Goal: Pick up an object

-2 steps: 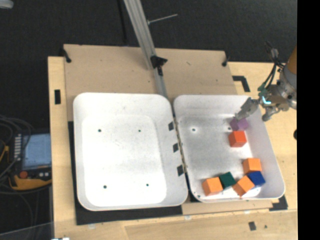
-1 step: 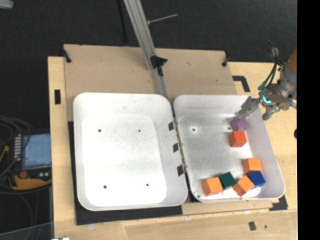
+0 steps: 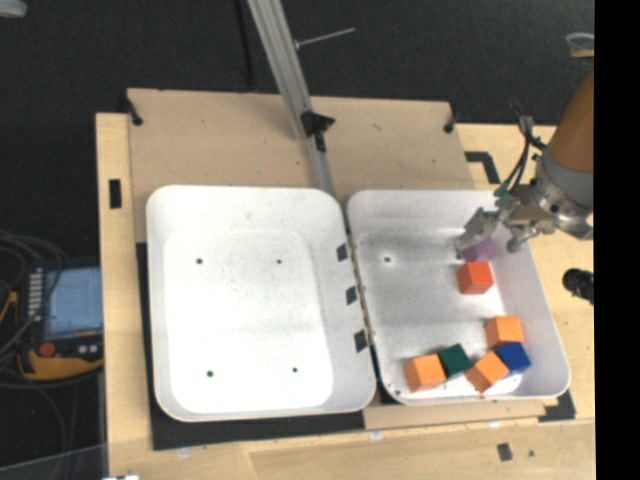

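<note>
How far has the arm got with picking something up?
Nothing looks picked up yet. The gripper is down in the right bin, at a purple block just above an orange block. Other blocks lie near the bin's front edge. Gripping and lifting are left.

Arm (image 3: 572, 158) cut off at right edge; purple block (image 3: 483, 250) partly hidden behind hand (image 3: 492, 232).

My gripper (image 3: 492, 234) hangs over the right bin (image 3: 400, 298), near its far right side, just above an orange block (image 3: 475, 277) with something purple (image 3: 484, 249) at my fingers. Along the near edge lie three more orange blocks (image 3: 425, 370), a green one (image 3: 455, 358) and a blue one (image 3: 511, 356). The left bin (image 3: 250, 298) sits beside it.
</note>
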{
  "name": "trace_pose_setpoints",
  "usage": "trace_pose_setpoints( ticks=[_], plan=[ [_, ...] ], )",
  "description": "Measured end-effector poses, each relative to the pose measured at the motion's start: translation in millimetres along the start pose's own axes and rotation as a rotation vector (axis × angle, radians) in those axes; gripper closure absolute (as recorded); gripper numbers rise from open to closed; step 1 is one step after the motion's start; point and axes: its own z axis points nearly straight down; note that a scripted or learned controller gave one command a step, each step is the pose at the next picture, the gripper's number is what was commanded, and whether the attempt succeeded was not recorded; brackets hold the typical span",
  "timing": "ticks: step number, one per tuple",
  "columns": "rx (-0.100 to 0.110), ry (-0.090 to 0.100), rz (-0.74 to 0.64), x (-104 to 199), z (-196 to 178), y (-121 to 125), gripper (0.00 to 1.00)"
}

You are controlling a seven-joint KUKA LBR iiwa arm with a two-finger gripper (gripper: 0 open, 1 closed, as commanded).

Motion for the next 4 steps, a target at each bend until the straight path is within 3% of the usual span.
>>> trace_pose_setpoints(
  ticks=[1, 2, 3, 4],
  plan=[
    [0.000, 0.000, 0.002, -2, 60, 7, 0.00],
    [-0.019, -0.006, 0.007, 0, 99, 11, 0.00],
    [-0.025, -0.007, 0.011, -1, 88, 12, 1.00],
    [-0.010, 0.000, 0.008, -5, 44, 11, 1.00]
  ],
)
